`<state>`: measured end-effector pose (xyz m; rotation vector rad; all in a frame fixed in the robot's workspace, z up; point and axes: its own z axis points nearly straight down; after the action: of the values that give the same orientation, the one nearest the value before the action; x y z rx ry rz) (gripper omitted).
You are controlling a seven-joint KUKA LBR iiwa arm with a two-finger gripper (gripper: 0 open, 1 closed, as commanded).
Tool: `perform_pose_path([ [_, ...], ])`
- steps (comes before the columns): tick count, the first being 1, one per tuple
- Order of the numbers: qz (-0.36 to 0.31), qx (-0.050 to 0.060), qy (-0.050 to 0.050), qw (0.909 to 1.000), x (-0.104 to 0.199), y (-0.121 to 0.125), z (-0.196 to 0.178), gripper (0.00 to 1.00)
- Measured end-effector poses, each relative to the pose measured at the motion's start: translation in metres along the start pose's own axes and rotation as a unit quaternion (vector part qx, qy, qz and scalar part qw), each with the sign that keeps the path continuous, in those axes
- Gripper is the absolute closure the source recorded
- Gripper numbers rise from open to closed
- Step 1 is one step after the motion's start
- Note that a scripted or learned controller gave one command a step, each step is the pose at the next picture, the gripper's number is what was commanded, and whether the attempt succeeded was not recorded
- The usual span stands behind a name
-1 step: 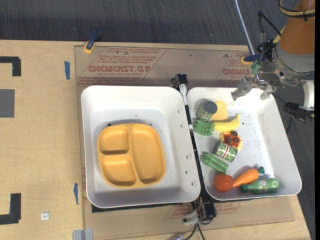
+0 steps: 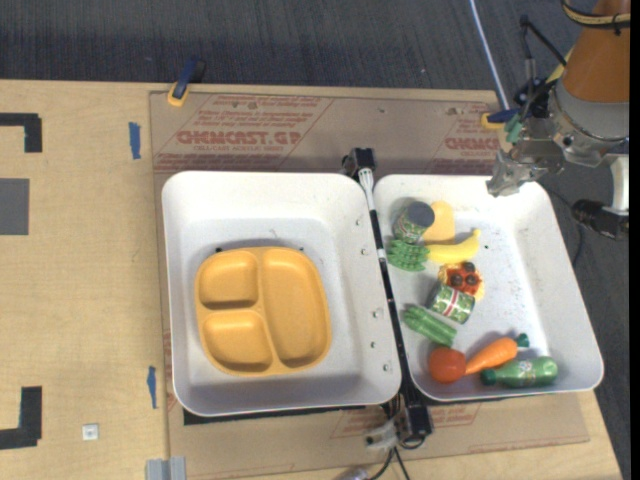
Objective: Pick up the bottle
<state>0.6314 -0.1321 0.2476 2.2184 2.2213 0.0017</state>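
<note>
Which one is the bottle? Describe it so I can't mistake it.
Look in the right bin, down at its near right corner. The bottle lies there on its side, just below the carrot and right of the tomato. It is the green one with a label band around its middle; its neighbours are orange and red.

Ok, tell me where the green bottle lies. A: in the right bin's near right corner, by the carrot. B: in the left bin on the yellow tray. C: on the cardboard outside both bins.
A: the bottle lies on its side in the right bin, near its front right corner, just below the carrot.
</note>
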Motion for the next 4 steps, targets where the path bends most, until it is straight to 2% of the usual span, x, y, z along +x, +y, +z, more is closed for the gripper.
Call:
perform_pose_path([
  [1,-0.168,0.002,0.001,0.9858,0.038,-0.028,0.076,1.0],
  [2,-0.17,0.001,0.001,0.9854,0.016,-0.081,0.158,1.0],
  [3,-0.197,0.001,0.001,0.9803,0.034,-0.153,0.148,1.0],
  [4,-0.234,0.001,0.0,0.9723,0.033,-0.152,0.16,1.0],
])
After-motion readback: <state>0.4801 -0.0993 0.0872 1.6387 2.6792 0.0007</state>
